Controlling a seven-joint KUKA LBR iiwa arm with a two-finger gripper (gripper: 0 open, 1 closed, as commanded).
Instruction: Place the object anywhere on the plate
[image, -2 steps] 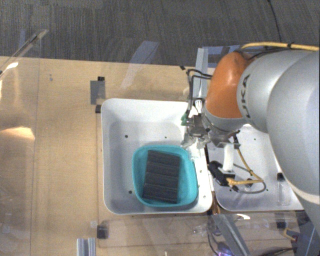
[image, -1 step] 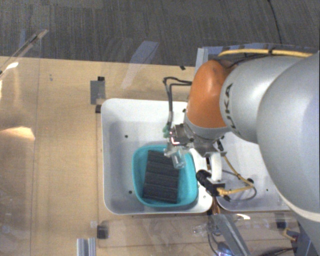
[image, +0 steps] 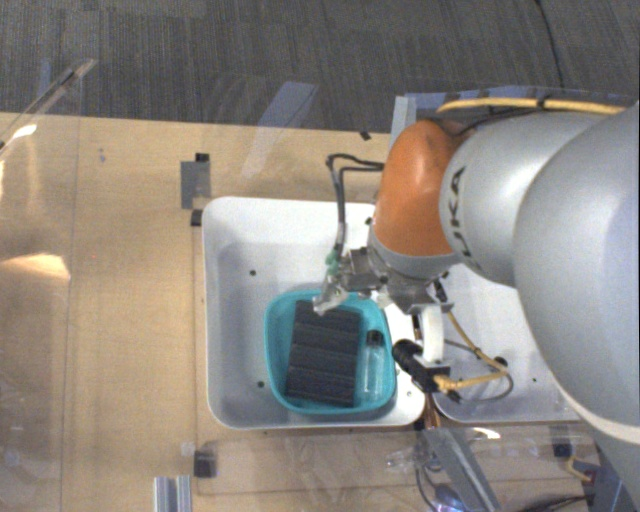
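While black block (image: 323, 355) lies on teal plate (image: 275, 345) | fingers (image: 328, 297) at its upper edge | fingers' state unclear

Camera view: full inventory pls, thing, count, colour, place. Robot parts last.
shallow white plastic bin: one seen whole, white, centre of bench; a second one partly hidden under the arm to its right.
teal squarish plastic plate: one, teal, lower right part of the left bin.
dark ribbed rectangular block: one, dark grey, lying on the plate.
light wooden bench top: one, tan, under the bins.
grey arm with orange band: one, reaching in from the right.
pincer: one, metallic, at the block's upper edge.
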